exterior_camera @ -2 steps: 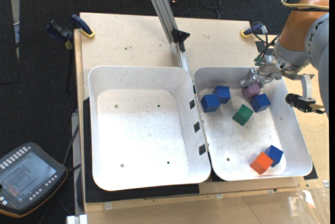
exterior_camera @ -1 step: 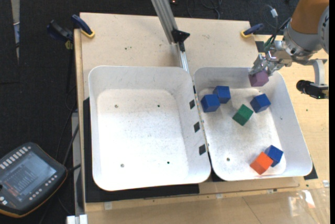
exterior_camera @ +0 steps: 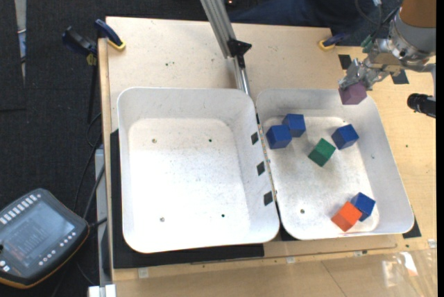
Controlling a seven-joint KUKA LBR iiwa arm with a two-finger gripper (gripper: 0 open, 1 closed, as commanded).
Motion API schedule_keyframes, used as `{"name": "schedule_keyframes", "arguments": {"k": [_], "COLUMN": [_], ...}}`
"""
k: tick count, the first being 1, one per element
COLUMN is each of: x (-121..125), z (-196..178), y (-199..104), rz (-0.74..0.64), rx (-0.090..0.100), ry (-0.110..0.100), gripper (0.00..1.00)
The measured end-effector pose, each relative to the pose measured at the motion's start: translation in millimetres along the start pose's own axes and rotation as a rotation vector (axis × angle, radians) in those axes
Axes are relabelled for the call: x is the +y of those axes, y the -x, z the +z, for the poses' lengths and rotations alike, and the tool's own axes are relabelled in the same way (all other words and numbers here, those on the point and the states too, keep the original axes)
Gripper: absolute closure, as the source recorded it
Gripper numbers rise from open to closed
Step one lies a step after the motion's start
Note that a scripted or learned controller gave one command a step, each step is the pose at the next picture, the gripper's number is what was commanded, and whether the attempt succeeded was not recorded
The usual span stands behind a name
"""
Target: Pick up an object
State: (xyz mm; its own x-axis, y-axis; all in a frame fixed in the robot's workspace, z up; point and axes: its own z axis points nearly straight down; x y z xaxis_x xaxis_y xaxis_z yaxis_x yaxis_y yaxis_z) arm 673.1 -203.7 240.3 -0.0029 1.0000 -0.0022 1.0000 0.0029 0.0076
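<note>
The purple block [exterior_camera: 353, 94] hangs at the upper right of the frame, over the far rim of the right bin [exterior_camera: 388, 150], clasped between the fingers of the gripper [exterior_camera: 358, 80]; it looks small, stiff and light, best held by two flat opposite faces. The arm [exterior_camera: 416, 18] enters from the upper right corner, wrist angled down-left, well above the blue, green and orange blocks [exterior_camera: 322, 152].

The left bin [exterior_camera: 187, 171] lies wholly bare, open to any approach from above. Right of it, the right bin [exterior_camera: 388, 171] is crowded: two blue cubes [exterior_camera: 286, 130] touching near the shared rim, a green cube [exterior_camera: 322, 152] and blue cube [exterior_camera: 345, 136] mid-floor, orange [exterior_camera: 346, 217] and blue [exterior_camera: 363, 205] touching at its near corner
</note>
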Motion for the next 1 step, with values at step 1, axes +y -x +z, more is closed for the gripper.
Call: {"name": "schedule_keyframes", "arguments": {"k": [1], "x": [0.8], "z": [-10.8], "y": [-0.2], "rz": [0.0], "rx": [0.001], "ry": [-0.005], "gripper": [1.0]}}
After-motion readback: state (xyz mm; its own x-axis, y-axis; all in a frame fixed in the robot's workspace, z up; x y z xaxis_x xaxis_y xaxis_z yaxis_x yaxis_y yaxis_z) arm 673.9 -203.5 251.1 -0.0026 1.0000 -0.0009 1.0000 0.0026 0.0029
